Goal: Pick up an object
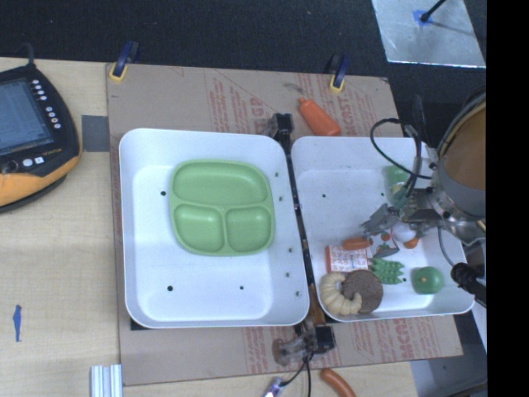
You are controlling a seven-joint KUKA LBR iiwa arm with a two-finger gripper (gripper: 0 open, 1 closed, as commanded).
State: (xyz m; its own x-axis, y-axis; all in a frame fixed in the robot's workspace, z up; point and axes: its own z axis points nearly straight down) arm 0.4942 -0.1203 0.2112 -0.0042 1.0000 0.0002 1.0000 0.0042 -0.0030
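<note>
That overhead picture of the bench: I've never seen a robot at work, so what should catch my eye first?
Probably the green divided plate, lying alone in the left white bin. Next, the right bin, where small things crowd near the front: a green ball, a brown disc against a pale ring, and a red-and-white card. The robot's gripper reaches in from the right, just above that clutter.

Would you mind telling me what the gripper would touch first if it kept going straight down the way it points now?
Most likely the small orange piece lying just below the gripper on the floor of the right bin. Depth is hard to judge from this slanted view, so it might land on bare floor beside it.
</note>
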